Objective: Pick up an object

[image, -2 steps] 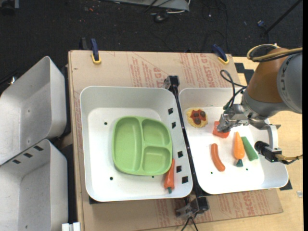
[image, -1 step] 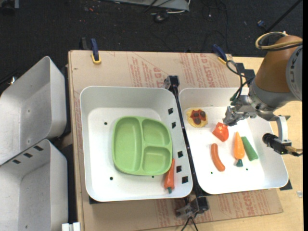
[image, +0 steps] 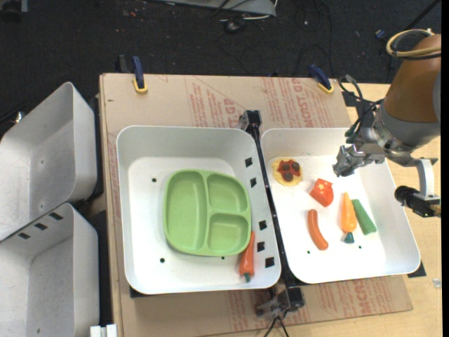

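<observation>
The right bin [image: 393, 258] holds a small tart with red berries [image: 287, 170], a red strawberry-like piece [image: 322, 192], an orange sausage [image: 317, 229], an orange carrot [image: 348, 215] and a green stick [image: 363, 216]. My gripper [image: 345, 163] hangs over the bin's far right part, right of the tart and above the red piece. Nothing shows between its fingers.
The left bin [image: 140, 258] holds a green divided plate [image: 208, 213] and another orange carrot [image: 247, 257] by its front right wall. Two more white bins [image: 42, 188] stand off the bench at the left. Clamps sit at the bench's far edge.
</observation>
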